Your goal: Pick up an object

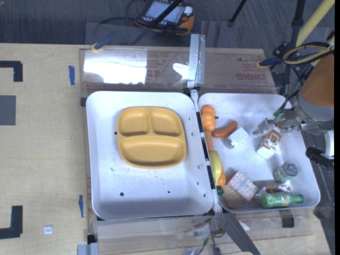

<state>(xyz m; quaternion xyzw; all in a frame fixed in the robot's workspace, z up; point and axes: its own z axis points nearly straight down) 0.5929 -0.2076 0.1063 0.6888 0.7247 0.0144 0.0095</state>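
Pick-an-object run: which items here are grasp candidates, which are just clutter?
Candidates, right bin:
sausage
white block
small carton
banana
green bottle
patterned box

Clutter:
yellow divided tray, in left bin
handheld controller, beyond bench

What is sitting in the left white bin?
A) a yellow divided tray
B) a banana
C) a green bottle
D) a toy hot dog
A: a yellow divided tray with three compartments lies in the left bin, while the green bottle lies in the right bin.
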